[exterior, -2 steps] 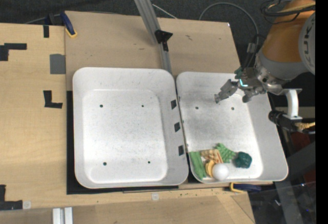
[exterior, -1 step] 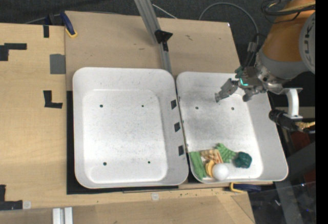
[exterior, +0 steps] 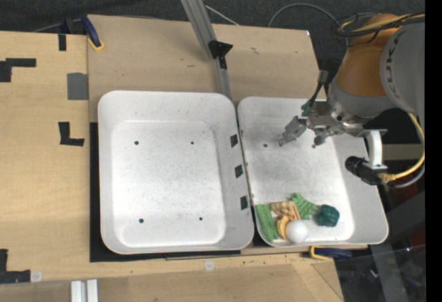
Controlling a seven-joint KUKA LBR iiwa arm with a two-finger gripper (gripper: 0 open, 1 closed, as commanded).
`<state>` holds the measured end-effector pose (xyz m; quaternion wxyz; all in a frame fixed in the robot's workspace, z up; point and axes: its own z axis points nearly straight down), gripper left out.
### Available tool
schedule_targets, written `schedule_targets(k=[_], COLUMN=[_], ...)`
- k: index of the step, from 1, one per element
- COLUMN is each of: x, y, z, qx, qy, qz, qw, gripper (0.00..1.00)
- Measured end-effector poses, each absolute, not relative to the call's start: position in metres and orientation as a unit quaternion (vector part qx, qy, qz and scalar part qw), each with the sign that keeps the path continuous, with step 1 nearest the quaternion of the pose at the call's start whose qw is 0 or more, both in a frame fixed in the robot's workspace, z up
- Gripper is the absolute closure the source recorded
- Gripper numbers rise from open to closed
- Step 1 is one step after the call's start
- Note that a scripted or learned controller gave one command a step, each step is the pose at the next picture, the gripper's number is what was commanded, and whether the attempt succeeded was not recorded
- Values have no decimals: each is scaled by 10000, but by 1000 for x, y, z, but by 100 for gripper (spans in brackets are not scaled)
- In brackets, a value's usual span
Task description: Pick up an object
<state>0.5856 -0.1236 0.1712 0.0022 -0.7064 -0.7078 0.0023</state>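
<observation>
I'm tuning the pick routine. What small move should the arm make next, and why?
Probably move toward the near end of the right bin. The gripper hangs with open fingers over bare floor at the far end, while the white ball, green toy and other things lie in the near corner.

Both bins, the left bin (exterior: 169, 169) and the right bin (exterior: 304, 162), are white with fine dark speckling. At lower right lie a white ball (exterior: 298, 231), a dark green object (exterior: 327, 215) and a yellow-and-tan item (exterior: 282, 214). The arm (exterior: 387, 65) is grey with orange. The bench (exterior: 41, 155) is pale wood with black marks.
</observation>
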Motion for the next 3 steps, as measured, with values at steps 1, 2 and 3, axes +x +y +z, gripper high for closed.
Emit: schedule_targets(k=[1,2,3], x=[590,590,590], y=[-120,-119,-118], z=[109,88,99], qx=[-7065,-7065,-7061], qy=[-7077,-7077,-7081], qz=[25,13,9], qw=[27,5,6], gripper=[0,0,100])
